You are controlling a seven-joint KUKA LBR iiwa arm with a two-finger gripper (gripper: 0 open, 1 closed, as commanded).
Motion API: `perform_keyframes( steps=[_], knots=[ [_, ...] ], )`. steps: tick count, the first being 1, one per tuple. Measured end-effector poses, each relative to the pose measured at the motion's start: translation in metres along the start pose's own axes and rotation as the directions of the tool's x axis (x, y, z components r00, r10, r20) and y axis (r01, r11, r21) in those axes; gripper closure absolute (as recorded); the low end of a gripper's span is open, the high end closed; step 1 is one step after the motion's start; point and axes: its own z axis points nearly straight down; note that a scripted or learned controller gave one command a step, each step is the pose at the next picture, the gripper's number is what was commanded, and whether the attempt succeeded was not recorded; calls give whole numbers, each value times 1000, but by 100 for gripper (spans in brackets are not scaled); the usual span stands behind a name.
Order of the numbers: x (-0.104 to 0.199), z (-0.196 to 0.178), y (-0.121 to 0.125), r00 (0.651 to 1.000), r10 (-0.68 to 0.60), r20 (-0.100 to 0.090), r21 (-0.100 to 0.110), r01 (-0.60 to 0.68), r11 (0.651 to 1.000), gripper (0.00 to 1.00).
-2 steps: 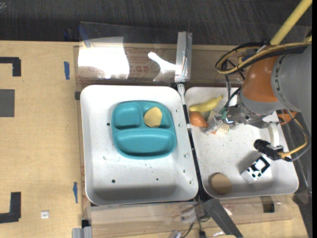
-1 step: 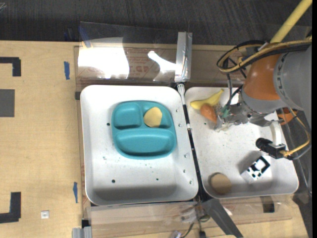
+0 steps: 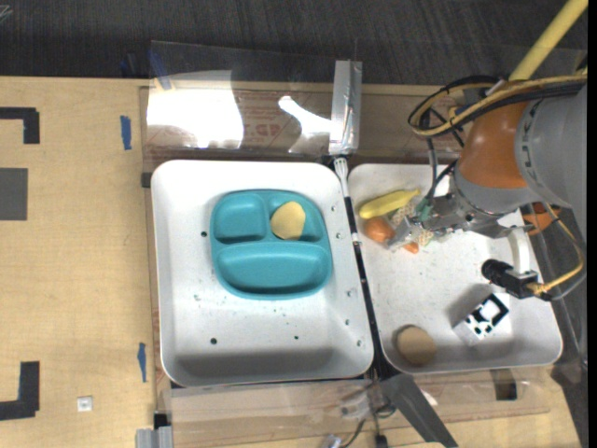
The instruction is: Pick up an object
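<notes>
1. Clearly, we see the gripper [image 3: 417, 224] low in the right bin [image 3: 522, 343], beside a yellow banana [image 3: 387, 201] and an orange piece [image 3: 378, 231].
2. We cannot tell how its grasp stands.
3. Left bin [image 3: 177, 325] bears a teal tray [image 3: 270, 264].

You're looking at two white bins [image 3: 177, 278] that read as smooth, slightly glossy plastic, speckled with small dark marks. The teal divided tray [image 3: 270, 264] looks like matt moulded plastic. Around them, the bench [image 3: 75, 250] has a flat, dull cardboard-like brown surface. Behind the bins, a clear sheet [image 3: 233, 110] glares brightly, beside a shiny metallic strip [image 3: 346, 105]. The arm's orange band [image 3: 490, 152] looks smooth and satiny.
</notes>
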Motion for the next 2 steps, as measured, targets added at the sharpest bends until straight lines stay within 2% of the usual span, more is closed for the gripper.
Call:
perform_keyframes(
  steps=[1, 2],
  knots=[
    [0, -9, -1, 1000, -2, 0, 2, 2, 1000, 100],
    [83, -89, 50, 997, 78, -5, 3, -78, 997, 100]
  ],
)
